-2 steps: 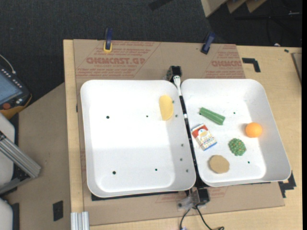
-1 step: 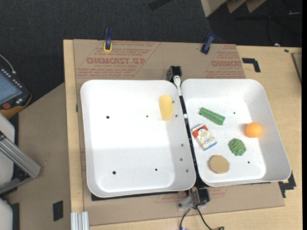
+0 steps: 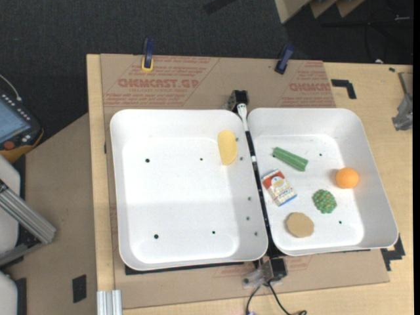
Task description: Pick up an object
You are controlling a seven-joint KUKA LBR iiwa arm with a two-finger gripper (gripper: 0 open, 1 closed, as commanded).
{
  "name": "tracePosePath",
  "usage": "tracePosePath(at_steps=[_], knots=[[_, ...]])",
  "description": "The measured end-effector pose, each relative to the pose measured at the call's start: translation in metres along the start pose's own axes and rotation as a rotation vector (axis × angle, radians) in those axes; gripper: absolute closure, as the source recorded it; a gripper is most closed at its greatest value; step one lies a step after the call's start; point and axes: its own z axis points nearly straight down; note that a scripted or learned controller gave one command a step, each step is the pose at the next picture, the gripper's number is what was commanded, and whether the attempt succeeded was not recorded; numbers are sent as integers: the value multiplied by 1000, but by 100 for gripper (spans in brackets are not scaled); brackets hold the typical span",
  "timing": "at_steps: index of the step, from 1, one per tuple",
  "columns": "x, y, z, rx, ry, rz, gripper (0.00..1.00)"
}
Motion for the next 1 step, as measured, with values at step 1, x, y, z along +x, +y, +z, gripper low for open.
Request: tracePosePath(at_steps=[1], knots=[[9, -57, -101, -28, -8, -2, 100]])
